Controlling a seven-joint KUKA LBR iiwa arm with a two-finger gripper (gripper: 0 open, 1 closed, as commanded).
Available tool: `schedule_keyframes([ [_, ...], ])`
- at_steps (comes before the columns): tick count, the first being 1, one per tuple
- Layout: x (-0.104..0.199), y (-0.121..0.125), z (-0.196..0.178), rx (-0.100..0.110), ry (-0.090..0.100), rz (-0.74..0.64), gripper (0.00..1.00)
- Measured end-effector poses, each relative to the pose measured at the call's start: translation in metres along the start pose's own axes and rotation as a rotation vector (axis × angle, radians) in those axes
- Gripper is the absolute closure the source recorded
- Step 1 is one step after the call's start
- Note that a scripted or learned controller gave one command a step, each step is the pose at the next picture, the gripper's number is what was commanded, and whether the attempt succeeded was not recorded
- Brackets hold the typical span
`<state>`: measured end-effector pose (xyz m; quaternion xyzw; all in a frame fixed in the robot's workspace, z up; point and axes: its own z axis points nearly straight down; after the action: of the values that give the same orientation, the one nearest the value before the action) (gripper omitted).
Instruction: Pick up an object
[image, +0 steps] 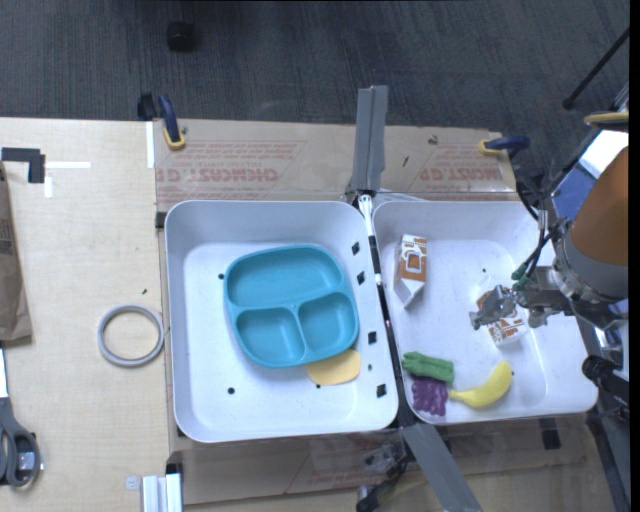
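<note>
Orange-and-white, the small packet (508, 328) you could take as the pick target lies in the right bin (455, 228), toward its right side. Your gripper (493, 308) sits directly over the packet's upper left corner, reaching in from the right on the grey arm (585, 262). The metal fingertips are small and blurred against the packet, so you cannot tell whether they are spread or closed, nor whether they grip anything.

Near the divider in the same bin, a white carton (411, 268) with an orange panel lies at a tilt. Along the bin's near edge you have a green piece (428, 366) touching a purple one (430, 396) just below it, and a yellow banana (485, 387) beside them, curving up to the right.

Your left bin (190, 300) holds a blue divided plate (291, 305) with three compartments, and a flat yellow piece (335, 369) pokes out from under its near edge.

On the wooden bench to the left, a pale ring (130, 334) lies well apart from both bins.
</note>
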<state>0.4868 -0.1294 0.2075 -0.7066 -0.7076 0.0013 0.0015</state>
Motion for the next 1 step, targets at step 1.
schedule_keyframes([
  [1,-0.0455,0.0360,0.0392,-0.002,-0.001,-0.191,0.00],
])
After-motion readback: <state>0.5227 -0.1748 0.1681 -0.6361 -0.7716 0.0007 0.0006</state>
